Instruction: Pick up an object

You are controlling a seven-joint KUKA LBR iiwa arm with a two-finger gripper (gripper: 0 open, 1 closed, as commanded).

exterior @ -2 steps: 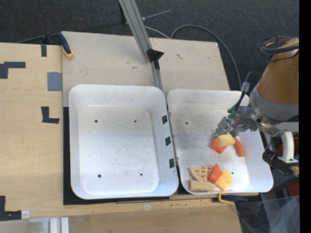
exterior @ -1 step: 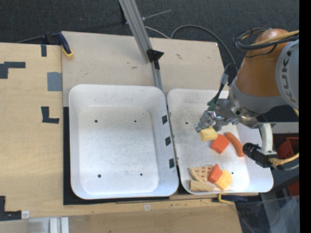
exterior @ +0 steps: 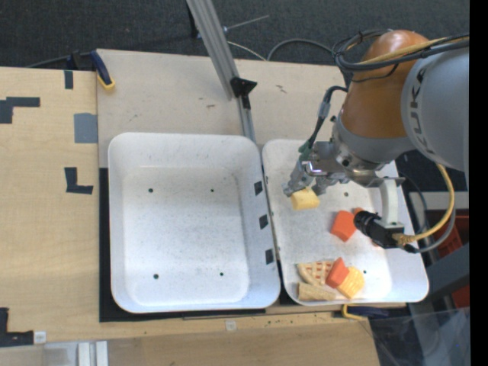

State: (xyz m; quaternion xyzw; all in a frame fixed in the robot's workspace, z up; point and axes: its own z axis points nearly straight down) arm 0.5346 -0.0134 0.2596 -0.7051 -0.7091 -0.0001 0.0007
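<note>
On the wooden bench (exterior: 46,204), the gripper (exterior: 299,183) hangs over the right bin (exterior: 404,280), touching a yellow block (exterior: 305,199); grip unclear. Arm (exterior: 427,97) lettered "KUK".

The arm (exterior: 396,105) hides the right bin's (exterior: 286,227) far corner (top right).

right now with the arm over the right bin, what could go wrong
The tool sits at the top edge of the yellow block, so it may clip a corner and knock it away rather than lift it. The block also lies near the bin wall, leaving little room on that side.
</note>
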